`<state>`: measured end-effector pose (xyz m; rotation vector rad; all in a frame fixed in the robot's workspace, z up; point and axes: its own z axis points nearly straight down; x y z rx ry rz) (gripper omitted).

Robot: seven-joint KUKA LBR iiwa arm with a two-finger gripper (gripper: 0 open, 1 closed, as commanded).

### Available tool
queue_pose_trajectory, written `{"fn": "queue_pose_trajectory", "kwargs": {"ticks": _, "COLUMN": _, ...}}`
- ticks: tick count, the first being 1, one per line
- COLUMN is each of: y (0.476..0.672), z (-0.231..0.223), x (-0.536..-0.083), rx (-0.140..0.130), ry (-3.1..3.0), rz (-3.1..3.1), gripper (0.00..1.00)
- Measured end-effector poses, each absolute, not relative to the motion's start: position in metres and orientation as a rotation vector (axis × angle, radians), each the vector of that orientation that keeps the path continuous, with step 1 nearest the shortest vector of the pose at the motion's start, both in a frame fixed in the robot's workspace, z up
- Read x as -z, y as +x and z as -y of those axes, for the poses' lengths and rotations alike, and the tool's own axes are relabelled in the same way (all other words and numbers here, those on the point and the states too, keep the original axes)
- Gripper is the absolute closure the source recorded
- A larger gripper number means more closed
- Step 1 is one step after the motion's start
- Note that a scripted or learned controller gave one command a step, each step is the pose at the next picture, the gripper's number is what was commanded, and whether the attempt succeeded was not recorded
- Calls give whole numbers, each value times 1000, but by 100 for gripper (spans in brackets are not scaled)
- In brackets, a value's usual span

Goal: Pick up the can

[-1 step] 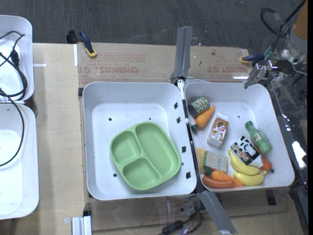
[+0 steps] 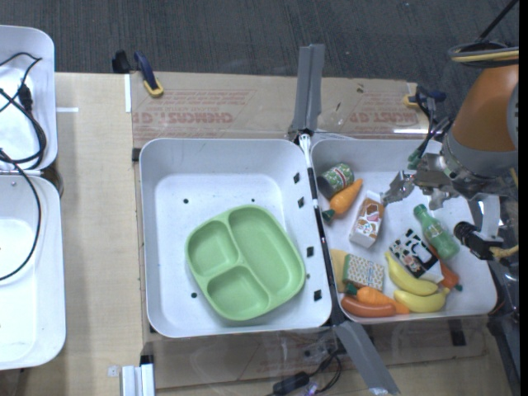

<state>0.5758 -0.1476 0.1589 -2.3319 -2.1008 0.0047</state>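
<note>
- The left bin (image 2: 157,221) sits on the counter (image 2: 91,180) and holds a green divided plate (image 2: 244,262), lying flat well to the left of the can; nothing here matters to the pick.
- The can (image 2: 338,176) lies in the right bin (image 2: 487,299), in its upper-left corner close to the divider between the two bins. It is small, with a green label and a paler end face, and it appears to lie on its side, though it is too small to be sure.
- An orange carrot (image 2: 345,198) lies just below the can, touching or nearly touching it; a white carton (image 2: 368,221) stands a little further down and to the right of the can.
- Further right of the can lie a green bottle (image 2: 435,231), yellow bananas (image 2: 412,287) and other small toys, all well apart from it.
- The tool (image 2: 412,184) hangs to the right of the can, near the bin's upper edge, with nothing visibly between its fingers (image 2: 398,190); whether they are spread or pressed together I cannot tell.
- My judgement: this is the approach step, with no grasp yet made. The next move calls for shifting the tool leftward over the can, then lowering so the fingers straddle its rounded body without catching the carrot or the bin wall.
</note>
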Motion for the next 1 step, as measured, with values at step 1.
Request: {"fn": "queue_pose_trajectory", "kwargs": {"ticks": 1, "y": 574, "z": 151, "x": -106, "rx": 31, "ry": -2501, "rz": 1919, "gripper": 0}}
